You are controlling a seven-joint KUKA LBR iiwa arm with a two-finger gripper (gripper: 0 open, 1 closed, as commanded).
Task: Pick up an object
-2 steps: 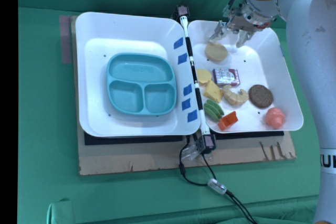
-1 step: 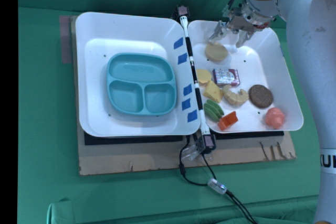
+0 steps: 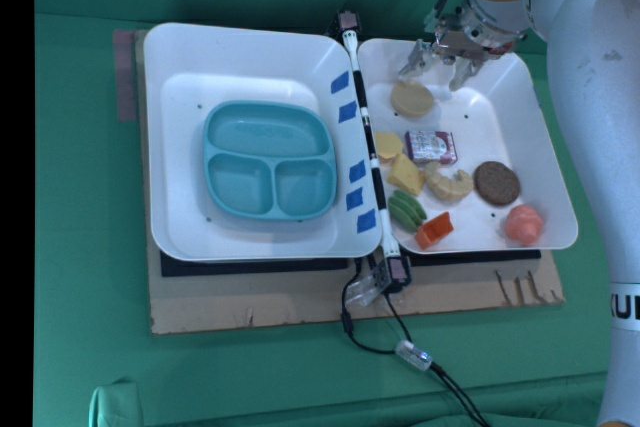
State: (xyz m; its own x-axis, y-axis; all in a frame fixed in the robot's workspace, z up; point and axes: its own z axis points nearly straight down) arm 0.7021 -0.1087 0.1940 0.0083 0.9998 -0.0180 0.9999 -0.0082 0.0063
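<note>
I see the tool (image 3: 437,65) spread wide, empty, above a tan disc (image 3: 412,99); teal tray (image 3: 269,160) left, green desk (image 3: 80,215).

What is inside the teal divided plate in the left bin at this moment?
Nothing visible: all three compartments of the teal divided plate show bare teal surface. It lies flat in the left bin, so the bin floor beneath it is covered and cannot be seen.

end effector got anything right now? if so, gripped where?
Nothing held. The end effector hangs open above the right bin, its fingers spread with only air between them, just above the tan round piece.
</note>
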